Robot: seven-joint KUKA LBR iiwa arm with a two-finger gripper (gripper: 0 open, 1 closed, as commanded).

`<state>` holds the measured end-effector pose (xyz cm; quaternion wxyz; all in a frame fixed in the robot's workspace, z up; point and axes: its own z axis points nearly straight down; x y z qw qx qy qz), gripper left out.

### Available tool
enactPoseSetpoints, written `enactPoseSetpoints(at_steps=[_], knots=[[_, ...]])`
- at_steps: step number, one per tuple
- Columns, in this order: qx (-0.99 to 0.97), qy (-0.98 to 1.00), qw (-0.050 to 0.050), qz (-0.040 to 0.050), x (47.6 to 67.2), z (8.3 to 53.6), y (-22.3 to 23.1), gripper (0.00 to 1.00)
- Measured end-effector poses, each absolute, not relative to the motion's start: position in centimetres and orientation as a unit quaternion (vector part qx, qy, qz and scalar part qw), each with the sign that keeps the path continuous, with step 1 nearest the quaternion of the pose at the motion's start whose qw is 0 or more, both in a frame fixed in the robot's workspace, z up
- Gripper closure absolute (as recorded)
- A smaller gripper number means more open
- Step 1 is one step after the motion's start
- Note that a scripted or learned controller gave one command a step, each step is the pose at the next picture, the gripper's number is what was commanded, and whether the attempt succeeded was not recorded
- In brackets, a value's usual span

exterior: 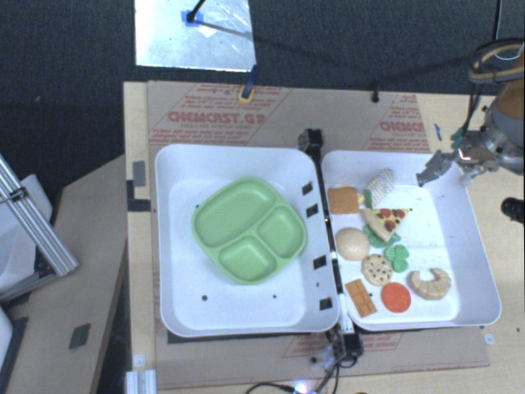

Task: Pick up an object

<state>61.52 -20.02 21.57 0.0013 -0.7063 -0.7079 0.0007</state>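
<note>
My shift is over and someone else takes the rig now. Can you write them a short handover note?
Gripper: at the right bin's upper right edge, holding nothing that can be seen.
Toy food all lies in the right bin: pizza slice, tomato, croissant, cookie and others.
Green divided plate sits in the left bin.
Done: nothing picked yet.
Left: descend, grasp one item, lift it.

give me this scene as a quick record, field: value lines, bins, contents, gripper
left bin: green divided plate
right bin: toy food pieces, clustered toward its left half
items seen: pizza slice, cookie, tomato slice, croissant, cracker, bread roll
gripper: above the right bin's far right corner, apart from the food
holding: nothing visible between the fingers
finger state: cannot tell
</note>
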Motion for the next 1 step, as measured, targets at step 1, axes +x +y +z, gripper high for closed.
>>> enactPoseSetpoints(at_steps=[1], knots=[[-0.706, -0.708, 0.001, 0.0006, 61.09, 15.52, -19.40, 0.00]])
